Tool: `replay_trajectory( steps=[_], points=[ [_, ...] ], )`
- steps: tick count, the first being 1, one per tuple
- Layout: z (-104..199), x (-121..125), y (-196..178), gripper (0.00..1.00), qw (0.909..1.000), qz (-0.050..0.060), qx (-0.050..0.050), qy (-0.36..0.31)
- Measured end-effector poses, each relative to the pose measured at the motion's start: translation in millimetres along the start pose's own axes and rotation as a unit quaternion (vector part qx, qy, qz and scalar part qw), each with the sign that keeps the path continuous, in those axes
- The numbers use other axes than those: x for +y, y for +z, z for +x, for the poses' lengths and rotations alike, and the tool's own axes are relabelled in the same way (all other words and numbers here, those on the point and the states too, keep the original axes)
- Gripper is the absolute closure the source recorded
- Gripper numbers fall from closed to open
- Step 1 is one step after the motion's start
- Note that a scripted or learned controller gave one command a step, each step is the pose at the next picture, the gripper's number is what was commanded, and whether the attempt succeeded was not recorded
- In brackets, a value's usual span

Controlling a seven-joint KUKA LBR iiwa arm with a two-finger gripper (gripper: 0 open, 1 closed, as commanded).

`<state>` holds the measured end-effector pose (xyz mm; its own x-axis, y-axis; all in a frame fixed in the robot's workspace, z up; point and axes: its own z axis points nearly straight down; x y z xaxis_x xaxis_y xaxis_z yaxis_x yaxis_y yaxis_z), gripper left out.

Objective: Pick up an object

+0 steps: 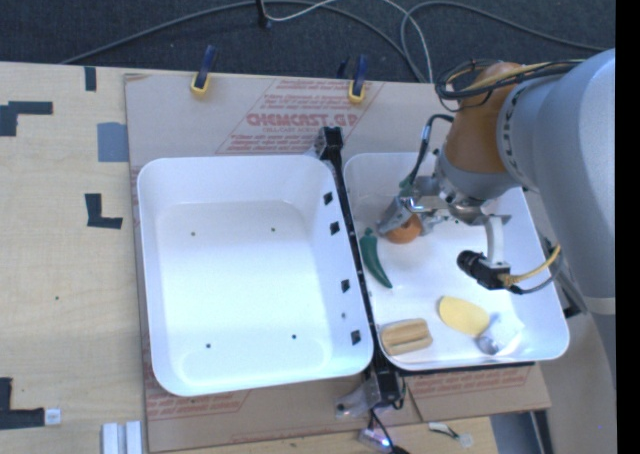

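Observation:
My gripper (408, 216) hangs low in the right bin (535, 342), near its left wall, at the end of the grey arm with the orange band. A small round orange object (403, 233) lies right under the gripper and is partly covered by it. A green pepper-shaped piece (377, 260) lies just below and left of it, along the divider. Toward the bin's front are a yellow oval piece (463, 315), a tan block (405, 336) and a small silvery object (494, 341).
The left bin (160, 192) stands beside the right one, with a black divider strip (345, 252) between them. A black fitting with a yellow cable (485, 269) hangs off the wrist over the right bin. Clamps (203, 77) hold the board at the back.

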<state>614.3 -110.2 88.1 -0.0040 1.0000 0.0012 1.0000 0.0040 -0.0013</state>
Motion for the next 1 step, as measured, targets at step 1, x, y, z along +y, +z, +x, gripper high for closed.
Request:
replay_trajectory(
  steps=[1],
  points=[
    [84.3,8.2,-113.0,1.00,1.0000,-0.005,0.000,-0.002]
  ],
)
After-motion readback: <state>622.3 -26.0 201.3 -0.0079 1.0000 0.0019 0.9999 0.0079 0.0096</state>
